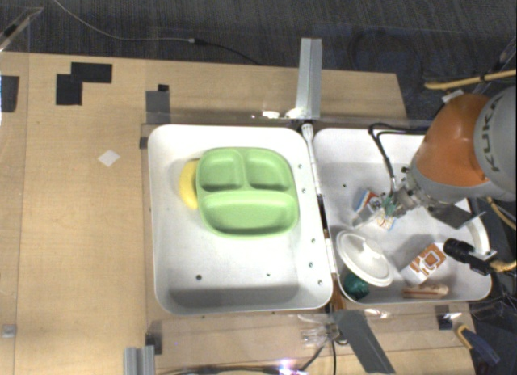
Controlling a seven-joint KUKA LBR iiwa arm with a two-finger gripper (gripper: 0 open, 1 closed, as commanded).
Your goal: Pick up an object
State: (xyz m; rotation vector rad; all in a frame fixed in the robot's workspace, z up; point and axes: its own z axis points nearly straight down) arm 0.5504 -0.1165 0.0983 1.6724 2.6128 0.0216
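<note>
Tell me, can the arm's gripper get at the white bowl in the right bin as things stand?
Probably yes. The white bowl lies uncovered in the right bin, just below the gripper, with nothing lying over it.

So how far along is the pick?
Done: the arm has reached into the right bin, with the gripper low among its clutter. In hand: nothing I can confirm. Left: the grasp and lift; the white bowl and green tray lie untouched.

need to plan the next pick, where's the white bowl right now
The white bowl sits in the right bin, near its front left corner, beside a dark green object.
</note>
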